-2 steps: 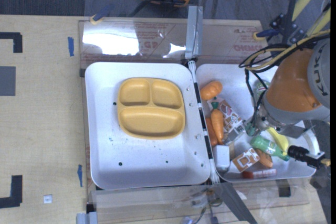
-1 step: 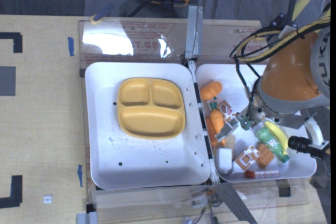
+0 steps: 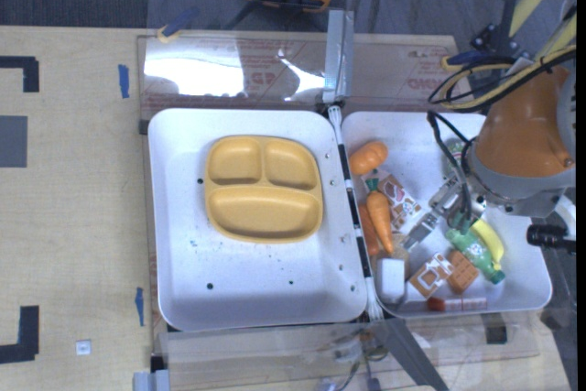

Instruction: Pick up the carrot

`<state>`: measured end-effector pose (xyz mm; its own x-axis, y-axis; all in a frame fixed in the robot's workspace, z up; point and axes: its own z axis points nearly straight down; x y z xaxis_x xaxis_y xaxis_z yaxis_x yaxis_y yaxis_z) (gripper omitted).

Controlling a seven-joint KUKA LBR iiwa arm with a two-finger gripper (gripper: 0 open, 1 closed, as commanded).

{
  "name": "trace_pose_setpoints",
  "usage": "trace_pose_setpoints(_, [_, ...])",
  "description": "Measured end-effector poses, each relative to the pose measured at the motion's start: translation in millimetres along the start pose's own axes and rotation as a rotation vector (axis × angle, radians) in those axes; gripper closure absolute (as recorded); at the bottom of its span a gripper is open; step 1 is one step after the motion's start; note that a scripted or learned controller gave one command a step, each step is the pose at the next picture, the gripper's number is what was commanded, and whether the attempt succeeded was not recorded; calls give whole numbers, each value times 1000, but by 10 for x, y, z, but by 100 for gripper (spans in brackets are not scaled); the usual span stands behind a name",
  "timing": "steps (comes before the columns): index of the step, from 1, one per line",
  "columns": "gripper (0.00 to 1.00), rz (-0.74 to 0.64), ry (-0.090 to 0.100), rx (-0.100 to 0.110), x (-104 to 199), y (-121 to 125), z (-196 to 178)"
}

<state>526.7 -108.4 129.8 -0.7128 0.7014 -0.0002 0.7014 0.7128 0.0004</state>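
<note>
The carrot lies in the right bin close to its left wall, below a second orange vegetable. The tool hangs low just right of it, over small packets; whether it is spread or pressed together cannot be told. A yellow divided plate sits in the left bin.

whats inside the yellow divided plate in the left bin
Nothing lies in the three compartments of the yellow divided plastic plate; all three are in plain sight. What is beneath it in the left white bin is covered.
</note>
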Motion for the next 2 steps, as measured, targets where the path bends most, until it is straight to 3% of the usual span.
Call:
trace_pose_setpoints(1, [0, -81, -4, -2, -98, -150, -803])
trace_pose_setpoints(2, [0, 282, 3, 2, 374, 70, -545])
